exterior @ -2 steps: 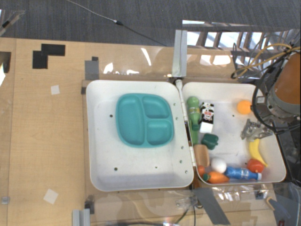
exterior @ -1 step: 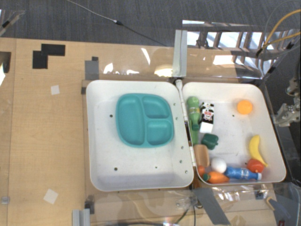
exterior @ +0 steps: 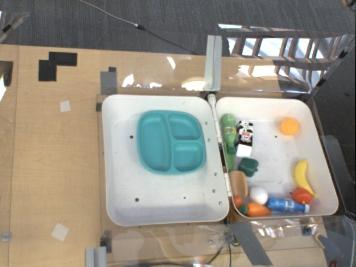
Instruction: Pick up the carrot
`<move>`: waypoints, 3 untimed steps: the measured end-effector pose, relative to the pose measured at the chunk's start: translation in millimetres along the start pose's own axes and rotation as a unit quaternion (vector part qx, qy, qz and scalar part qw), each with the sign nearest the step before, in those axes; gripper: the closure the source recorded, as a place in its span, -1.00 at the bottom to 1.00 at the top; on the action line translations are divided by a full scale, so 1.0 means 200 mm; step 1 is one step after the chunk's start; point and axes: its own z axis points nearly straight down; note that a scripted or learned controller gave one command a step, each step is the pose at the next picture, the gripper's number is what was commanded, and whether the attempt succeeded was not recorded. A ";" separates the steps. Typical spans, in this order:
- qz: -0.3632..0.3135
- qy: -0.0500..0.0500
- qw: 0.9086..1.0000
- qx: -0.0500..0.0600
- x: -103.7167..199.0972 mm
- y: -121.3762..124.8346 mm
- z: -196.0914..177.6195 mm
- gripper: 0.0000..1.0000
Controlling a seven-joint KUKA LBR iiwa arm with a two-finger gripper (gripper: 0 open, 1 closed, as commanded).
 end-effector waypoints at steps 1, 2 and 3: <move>-0.196 -0.007 0.981 -0.007 -0.02 -0.45 0.47 1.00; -0.282 -0.008 0.959 -0.009 -0.04 -0.30 1.17 1.00; -0.309 -0.002 0.951 -0.003 -0.09 -0.12 2.01 1.00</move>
